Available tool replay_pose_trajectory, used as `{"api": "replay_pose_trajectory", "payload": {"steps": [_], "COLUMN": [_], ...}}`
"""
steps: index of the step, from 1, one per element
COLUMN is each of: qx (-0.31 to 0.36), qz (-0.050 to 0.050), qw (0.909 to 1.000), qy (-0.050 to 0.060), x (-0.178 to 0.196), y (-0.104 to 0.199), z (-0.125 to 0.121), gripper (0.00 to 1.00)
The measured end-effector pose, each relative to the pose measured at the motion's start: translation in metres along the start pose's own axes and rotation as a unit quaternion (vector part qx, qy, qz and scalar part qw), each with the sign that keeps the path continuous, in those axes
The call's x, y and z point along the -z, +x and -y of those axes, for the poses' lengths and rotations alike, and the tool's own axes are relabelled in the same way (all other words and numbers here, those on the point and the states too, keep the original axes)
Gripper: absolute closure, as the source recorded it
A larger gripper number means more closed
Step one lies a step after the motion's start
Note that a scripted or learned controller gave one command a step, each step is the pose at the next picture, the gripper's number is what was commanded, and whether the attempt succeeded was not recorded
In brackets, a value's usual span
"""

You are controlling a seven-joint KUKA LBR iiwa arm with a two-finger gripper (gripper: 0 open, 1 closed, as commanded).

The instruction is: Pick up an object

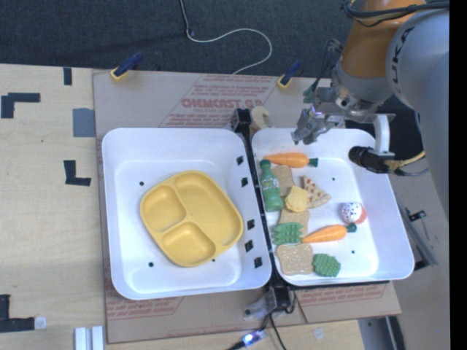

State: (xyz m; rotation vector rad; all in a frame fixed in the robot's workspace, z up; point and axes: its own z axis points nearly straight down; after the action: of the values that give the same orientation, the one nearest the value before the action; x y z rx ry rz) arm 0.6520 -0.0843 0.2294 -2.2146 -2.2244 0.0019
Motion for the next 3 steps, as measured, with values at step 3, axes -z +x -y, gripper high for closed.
{"api": "replay_pose_trajectory", "payload": {"steps": [3], "qx": [0.001], "qz": [0.000], "qw": [1.0000], "qy": [0.001], "x": [-0.021], "y": [0.140], "z": [0.086], "gripper": [1.00]}}
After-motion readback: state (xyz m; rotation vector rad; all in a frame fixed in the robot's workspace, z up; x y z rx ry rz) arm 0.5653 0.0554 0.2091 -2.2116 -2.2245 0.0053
